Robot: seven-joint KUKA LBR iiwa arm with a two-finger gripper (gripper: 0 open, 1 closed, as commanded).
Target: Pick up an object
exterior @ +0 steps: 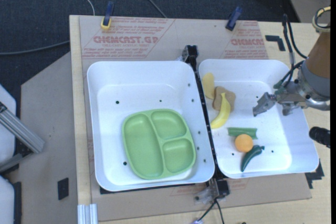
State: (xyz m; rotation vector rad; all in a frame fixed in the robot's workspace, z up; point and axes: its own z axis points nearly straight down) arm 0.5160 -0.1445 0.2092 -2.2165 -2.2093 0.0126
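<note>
Reaching in from the right, with most of the grey arm cut off by the frame edge and the wrist hiding part of the right bin's point(247, 68) far wall. Hanging over that bin's bare white floor, the gripper point(262, 106) showing dark, blurred fingers; impossible to tell whether the jaws are standing apart or together, with nothing visible between them.

Lying well to the left of the jaws: a curved, smooth yellow banana point(223, 111), partly covering a flat tan piece point(228, 95) of unclear shape, beside a pale yellow lump point(209, 84) hard to identify.

Sitting below and slightly left of the jaws: a thin green strip point(242, 132), touching a round orange ball point(243, 142), and just beneath it a glossy dark green pepper-like shape point(251, 157).

Resting far to the left, in the left bin point(105, 128): a smooth, light green divided tray point(157, 143) with three rounded compartments.
</note>
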